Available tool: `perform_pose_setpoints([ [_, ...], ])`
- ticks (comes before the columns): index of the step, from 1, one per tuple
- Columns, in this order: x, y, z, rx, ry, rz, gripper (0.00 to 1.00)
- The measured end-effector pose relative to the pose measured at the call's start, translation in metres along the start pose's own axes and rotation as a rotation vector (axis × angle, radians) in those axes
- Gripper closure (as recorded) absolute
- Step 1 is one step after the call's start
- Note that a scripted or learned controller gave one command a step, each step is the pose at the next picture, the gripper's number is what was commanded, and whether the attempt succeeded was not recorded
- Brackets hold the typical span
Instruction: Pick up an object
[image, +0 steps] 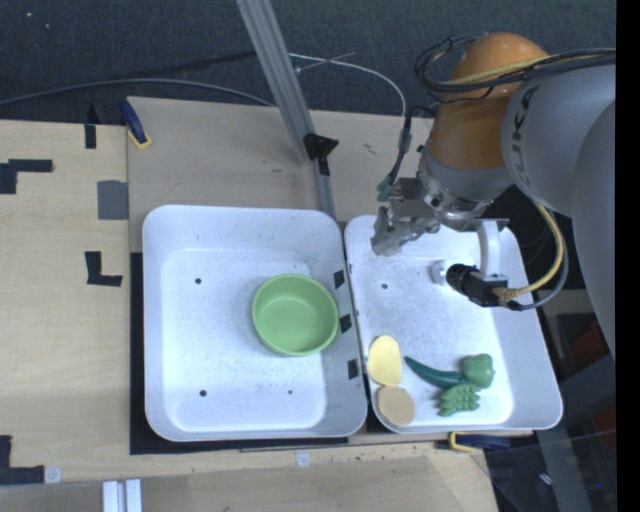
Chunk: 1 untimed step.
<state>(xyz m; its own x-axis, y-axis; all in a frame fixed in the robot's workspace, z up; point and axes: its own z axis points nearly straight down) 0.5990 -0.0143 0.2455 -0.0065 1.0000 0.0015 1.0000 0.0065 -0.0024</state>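
The camera view looks down at a slant on a pale wooden counter (60, 330) that carries two shallow white bins side by side. The left bin (190, 390) holds a green bowl (294, 315), upright, a little right of the bin's middle. The right bin (520, 380) holds a cluster of small things at its near end: a yellow piece (384, 360) just beside the bin's left wall, a tan round piece (396, 405) touching the yellow one on its near side, a dark green pepper-like piece (432, 372) lying slantwise to their right, a green rounded piece (478, 369) at the pepper's far end, and a green knobbly piece (459, 400) just beside that.

The grey arm (560, 110) with its orange band reaches in from the right, and the tool (388, 240) hangs over the far left corner of the right bin, near the wall shared with the left bin. Nothing can be seen between its tips; how wide it stands cannot be told from this angle. A black cylindrical fitting (470, 282) with a yellow cable juts from the wrist over the bin's middle.

The pickable things all lie well apart from the tool, towards the near end of the bin; the yellow piece is the nearest to it. The bowl lies to the tool's left, across the shared wall.
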Motion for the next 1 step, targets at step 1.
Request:
perform_pose_setpoints([
  [1,0.0607,0.0068,0.0021,-0.001,0.000,-0.002,1.00],
])
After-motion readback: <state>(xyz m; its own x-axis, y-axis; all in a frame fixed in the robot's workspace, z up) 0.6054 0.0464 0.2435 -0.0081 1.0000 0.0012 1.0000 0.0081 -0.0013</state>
